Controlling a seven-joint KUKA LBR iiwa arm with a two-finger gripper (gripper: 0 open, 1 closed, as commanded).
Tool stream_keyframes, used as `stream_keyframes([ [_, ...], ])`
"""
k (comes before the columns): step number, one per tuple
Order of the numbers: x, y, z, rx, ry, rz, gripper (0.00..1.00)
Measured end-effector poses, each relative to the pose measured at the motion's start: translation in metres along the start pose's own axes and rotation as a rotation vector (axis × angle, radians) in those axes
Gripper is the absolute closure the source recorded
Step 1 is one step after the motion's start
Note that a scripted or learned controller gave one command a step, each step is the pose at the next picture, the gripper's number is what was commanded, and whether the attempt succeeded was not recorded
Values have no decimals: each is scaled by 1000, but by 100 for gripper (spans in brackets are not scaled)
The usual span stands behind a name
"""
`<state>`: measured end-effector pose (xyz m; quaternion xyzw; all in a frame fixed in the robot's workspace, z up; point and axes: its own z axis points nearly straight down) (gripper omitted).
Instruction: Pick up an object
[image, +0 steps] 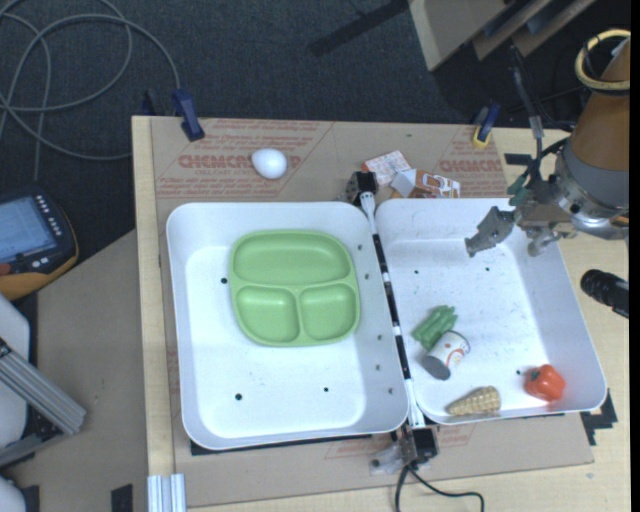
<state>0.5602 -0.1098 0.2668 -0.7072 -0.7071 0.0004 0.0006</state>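
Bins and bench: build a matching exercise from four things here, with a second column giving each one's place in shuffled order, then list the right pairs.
Things:
1. green plate
2. white egg
3. red pepper
4. cup

Places:
A. on the bench, behind the left bin
B. right bin, near its front right corner
C. in the left bin
D. right bin, beside the green beans

Pairs: 1-C, 2-A, 3-B, 4-D

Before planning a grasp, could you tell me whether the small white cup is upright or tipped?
Tipped: the small white cup lies on its side.

Arm (600, 150) reaches in, end effector (490, 232) hanging low
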Motion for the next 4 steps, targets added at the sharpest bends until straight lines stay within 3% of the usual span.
stream_keyframes([
  [1,12,-3,157,0,0,1,0],
  [2,7,-38,183,1,1,1,0],
  [3,7,-37,173,-2,0,2,100],
  [4,63,34,81,-4,0,-2,100],
])
